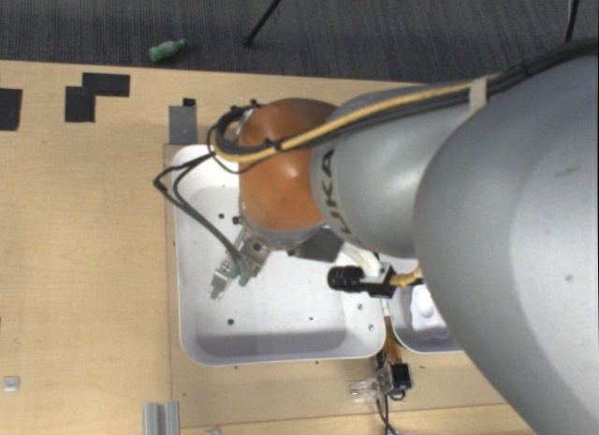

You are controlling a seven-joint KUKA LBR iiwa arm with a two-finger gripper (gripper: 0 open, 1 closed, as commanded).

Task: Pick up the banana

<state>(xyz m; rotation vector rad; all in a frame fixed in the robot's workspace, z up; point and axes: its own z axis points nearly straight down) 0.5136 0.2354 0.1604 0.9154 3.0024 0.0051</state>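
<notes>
Bench (84, 265) wood is running along the near edge, carrying a small clear plug (372, 387) on a cable. Beyond it the left bin (262, 347) is lying with its white floor bare near the front wall; a sliver of the right bin (423, 332) is peeking out beside it. The gripper (227, 276) is hanging low over the left bin's middle, its tip just above the floor. The grey arm (487, 227) is covering everything to the right, its orange band (279, 181) and looping black cables (192, 204) blocking the bin's far side. Farther off, black tape patches (96, 94) are sitting on the bench, and a green object (168, 48) is lying on the dark floor (112, 3).
</notes>
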